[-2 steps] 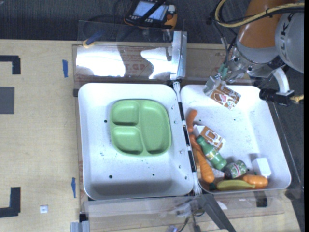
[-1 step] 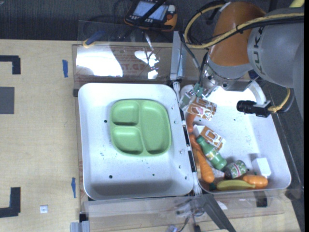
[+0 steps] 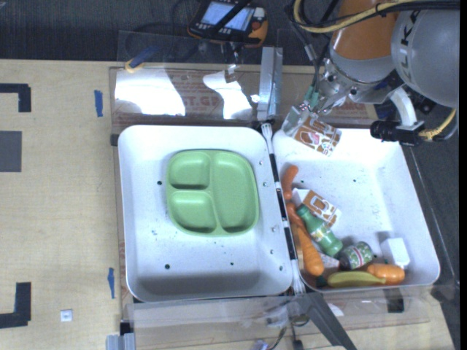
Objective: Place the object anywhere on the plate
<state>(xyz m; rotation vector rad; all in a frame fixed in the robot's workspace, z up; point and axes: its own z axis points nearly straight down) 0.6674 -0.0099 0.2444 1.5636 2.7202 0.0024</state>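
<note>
No text can be read; print on the packet [image 3: 319,135] and handheld screen [image 3: 225,14] is blurred

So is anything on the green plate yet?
No, the green plate in the left bin is bare; the packet hangs at the hand over the right bin's far edge.

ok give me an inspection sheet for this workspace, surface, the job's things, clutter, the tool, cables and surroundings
Surface: wooden bench bearing two white bins, left bin and right bin, side by side.
Job's things: green divided plate in the left bin; a clear packet with a red and white label hangs at the tool above the right bin's far edge.
Clutter: carrots, green bottle, yellow banana, small white block, another packet, heaped in the right bin's near corner.
Tool: tool shut on the packet's top.
Cables: yellow cables looped over the arm.
Surroundings: pendant with a lit screen beyond the bins.
</note>
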